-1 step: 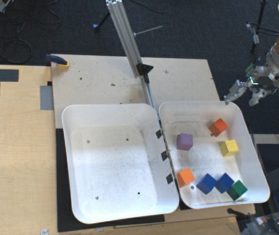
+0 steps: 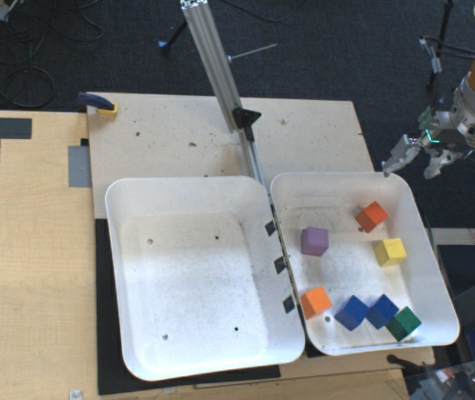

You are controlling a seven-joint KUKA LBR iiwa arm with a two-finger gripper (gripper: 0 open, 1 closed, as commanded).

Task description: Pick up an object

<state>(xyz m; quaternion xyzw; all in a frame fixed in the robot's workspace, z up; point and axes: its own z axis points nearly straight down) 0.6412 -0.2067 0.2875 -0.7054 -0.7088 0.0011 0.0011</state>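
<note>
Gripper [image 2: 417,158] hovers off the right bin's [image 2: 425,223] top-right corner, fingers apparently spread, nothing between them; orange cube [image 2: 372,216] sits nearest.

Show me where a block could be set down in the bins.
The left bin has bare floor throughout. In the right bin, the strip behind the purple cube and orange-red cube is bare. Its near end is crowded: orange cube, two blue cubes, green cube.

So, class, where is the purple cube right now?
In the camera view, the purple cube sits in the right bin, near its left wall, with the upper orange cube to its right.
</note>
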